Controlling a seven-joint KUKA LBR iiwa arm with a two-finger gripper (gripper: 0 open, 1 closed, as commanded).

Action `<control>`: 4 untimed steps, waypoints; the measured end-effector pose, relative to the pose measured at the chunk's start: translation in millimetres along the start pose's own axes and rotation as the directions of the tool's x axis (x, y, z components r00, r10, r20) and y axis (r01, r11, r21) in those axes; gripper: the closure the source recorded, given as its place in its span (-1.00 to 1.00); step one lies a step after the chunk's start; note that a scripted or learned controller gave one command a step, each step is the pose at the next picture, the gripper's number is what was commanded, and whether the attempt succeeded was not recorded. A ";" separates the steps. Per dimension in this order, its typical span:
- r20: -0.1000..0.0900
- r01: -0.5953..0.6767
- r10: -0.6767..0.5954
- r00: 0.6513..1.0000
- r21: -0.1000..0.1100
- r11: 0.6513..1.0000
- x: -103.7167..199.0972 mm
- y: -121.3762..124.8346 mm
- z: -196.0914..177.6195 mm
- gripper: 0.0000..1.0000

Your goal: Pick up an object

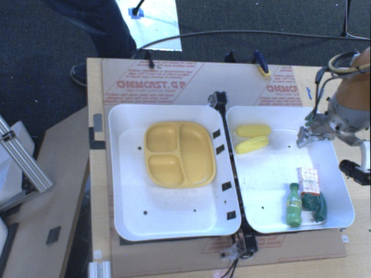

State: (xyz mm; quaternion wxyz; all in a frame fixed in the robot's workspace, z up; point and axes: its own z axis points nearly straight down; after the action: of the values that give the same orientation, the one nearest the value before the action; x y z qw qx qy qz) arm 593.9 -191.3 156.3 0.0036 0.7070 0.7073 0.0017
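A: where's the two-finger metal gripper (305, 136) rn?

B: upper right of the right shallow white bin (272, 225), hanging over bare floor. Can't tell how wide it is tbh, too small/blurry. Nothing visibly in it.

A: objs?

B: two yellow corn-shaped pieces (253, 138) well left of it, green plastic bottle (294, 205) + red-white small box (308, 180) near front. Yellow divided plastic plate (179, 154) in left white bin (130, 213).

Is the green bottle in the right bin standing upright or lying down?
Lying down. The green bottle rests flat on the right bin's floor, cap pointing toward the far side, beside a small red-and-white carton.
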 end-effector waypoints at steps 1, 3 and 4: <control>-0.001 0.005 -0.005 1.000 0.001 1.000 7.9 5.3 -48.2 1.00; -0.003 0.008 -0.008 1.000 0.005 1.000 59.0 10.4 -79.7 1.00; -0.005 0.010 -0.010 1.000 0.005 1.000 116.0 -1.2 -87.1 1.00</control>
State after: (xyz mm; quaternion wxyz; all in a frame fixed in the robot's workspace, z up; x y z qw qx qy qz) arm 592.0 -75.1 243.1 0.0000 0.7034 0.7108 0.0014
